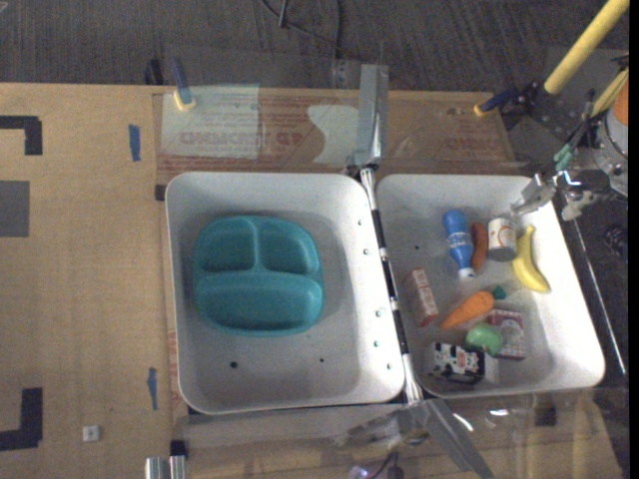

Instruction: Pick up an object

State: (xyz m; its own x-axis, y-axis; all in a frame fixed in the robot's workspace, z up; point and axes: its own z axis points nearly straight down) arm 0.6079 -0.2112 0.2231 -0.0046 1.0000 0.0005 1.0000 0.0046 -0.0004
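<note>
The right bin holds several small items: a blue bottle, a brown sausage-like piece, a white can, a banana, a carrot, a small orange box, a green piece on a red-and-white packet, and a black-and-white carton. My gripper hangs over the bin's upper right corner, just above the can and the banana's top end. I see nothing held in it.
A teal divided plate lies in the left bin. A metal divider runs between the bins at the back. A yellow pole and clamps stand at the top right, close to the arm.
</note>
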